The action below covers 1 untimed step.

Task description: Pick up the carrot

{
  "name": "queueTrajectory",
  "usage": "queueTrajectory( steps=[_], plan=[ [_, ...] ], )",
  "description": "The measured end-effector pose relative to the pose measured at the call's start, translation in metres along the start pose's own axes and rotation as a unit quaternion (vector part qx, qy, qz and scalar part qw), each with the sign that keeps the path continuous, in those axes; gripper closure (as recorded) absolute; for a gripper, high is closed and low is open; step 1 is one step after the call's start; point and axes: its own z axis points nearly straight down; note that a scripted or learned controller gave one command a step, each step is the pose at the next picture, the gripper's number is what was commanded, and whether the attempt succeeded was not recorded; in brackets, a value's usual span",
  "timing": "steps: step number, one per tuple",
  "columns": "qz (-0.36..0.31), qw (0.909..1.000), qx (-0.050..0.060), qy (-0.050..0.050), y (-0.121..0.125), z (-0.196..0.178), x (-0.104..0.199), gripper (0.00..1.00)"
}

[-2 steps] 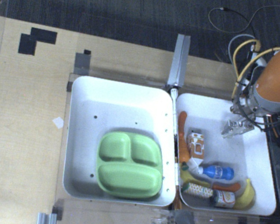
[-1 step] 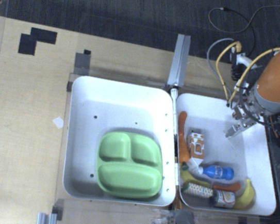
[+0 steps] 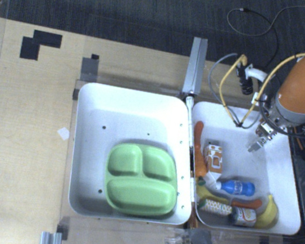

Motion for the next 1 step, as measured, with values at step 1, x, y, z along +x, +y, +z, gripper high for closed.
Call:
queueTrajectory(
  steps=[1],
  plan=[
    [0.002, 1.0000, 0.004, 0.002, -0.0027, -0.0133, 0.0010, 1.00]
  ],
)
